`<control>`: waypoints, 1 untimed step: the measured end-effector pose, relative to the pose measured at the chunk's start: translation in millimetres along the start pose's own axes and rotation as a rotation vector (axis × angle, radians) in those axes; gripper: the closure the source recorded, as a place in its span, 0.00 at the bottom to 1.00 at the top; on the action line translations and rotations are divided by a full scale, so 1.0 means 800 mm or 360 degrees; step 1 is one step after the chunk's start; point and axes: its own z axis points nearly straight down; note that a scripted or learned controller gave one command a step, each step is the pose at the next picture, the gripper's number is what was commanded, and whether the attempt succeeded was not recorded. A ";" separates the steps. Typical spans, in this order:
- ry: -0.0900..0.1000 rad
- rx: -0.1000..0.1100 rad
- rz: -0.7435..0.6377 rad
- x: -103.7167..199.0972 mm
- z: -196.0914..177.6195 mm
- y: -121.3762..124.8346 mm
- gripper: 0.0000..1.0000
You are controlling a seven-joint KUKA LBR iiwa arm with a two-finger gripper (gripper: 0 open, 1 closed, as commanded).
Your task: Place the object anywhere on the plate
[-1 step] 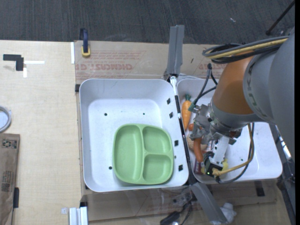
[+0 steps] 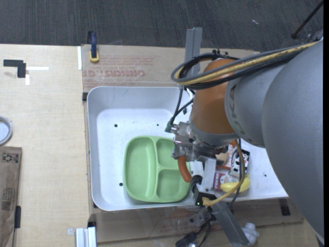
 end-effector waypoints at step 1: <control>-0.0002 0.0002 0.0405 -0.004 0.014 0.000 1.00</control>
